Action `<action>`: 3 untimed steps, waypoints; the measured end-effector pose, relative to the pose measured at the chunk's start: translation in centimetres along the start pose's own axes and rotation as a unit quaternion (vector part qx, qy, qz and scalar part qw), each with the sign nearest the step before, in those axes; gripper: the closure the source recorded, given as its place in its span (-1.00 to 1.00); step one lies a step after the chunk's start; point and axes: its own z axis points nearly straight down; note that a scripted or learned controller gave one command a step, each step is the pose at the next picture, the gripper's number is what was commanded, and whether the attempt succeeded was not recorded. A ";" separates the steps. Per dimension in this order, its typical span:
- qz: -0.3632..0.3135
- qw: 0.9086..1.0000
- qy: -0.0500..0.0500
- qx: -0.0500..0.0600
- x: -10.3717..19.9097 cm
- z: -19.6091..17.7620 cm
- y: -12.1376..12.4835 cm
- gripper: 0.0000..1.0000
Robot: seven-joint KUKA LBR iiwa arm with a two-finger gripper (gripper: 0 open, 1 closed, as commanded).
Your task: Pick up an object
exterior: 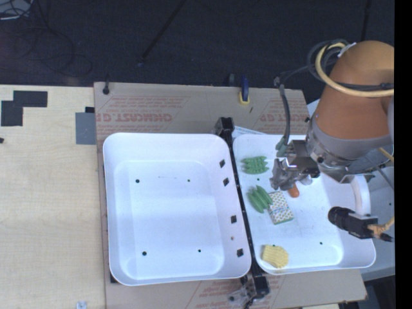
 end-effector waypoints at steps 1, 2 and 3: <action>-0.002 1.000 0.000 -0.007 1.8 -3.7 3.1 1.00; -0.004 1.000 0.001 -0.004 7.8 -3.8 -2.1 1.00; 0.004 1.000 -0.001 0.001 -1.8 8.3 -3.3 1.00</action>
